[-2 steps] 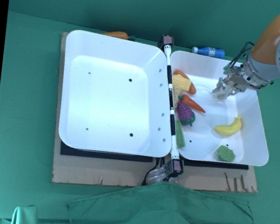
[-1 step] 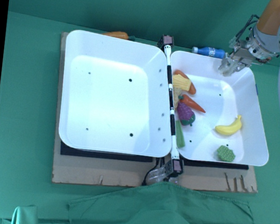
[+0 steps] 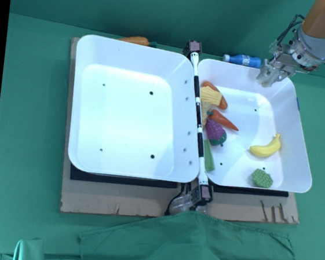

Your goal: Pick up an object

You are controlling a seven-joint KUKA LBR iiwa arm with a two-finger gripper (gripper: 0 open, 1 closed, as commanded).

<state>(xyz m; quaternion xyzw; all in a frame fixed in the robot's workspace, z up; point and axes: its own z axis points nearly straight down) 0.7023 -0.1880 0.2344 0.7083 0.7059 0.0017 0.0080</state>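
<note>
The right bin [image 3: 294,121] holds several toy foods: a yellow banana [image 3: 266,147], a green bumpy piece [image 3: 261,178], a carrot [image 3: 224,120], purple grapes [image 3: 215,131], a yellow corn piece [image 3: 209,95] and a green strip [image 3: 208,158] along its left wall. My gripper [image 3: 269,76] hangs over the bin's far right corner, well above and behind the banana. Nothing shows between its fingers.
The left bin [image 3: 95,52] stands beside the right one, with a black-and-white divider bar [image 3: 199,116] between them. A blue bottle [image 3: 243,60] and an orange item [image 3: 135,39] lie behind the bins. Green cloth [image 3: 196,247] is bunched at the front.
</note>
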